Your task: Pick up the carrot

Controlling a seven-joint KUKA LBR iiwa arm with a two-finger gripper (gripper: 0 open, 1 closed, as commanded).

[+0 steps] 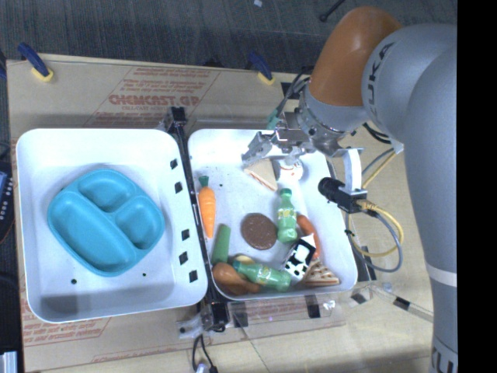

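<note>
Carrot first: your target is the small orange toy carrot with a green stub top, lying lengthwise along the left wall of the right-hand shallow white bin, just right of centre frame, tip pointing toward the bottom. It looks like light, stiff moulded plastic, smooth and likely slippery, so you should pinch it across the thick upper half near the top, where the taper is least. The wall beside it leaves little room for a finger. Your two-finger gripper hangs over the bin's upper middle, well apart from the carrot, fingers spread and grasping nothing. A green plastic bottle lies clear of it.
</note>
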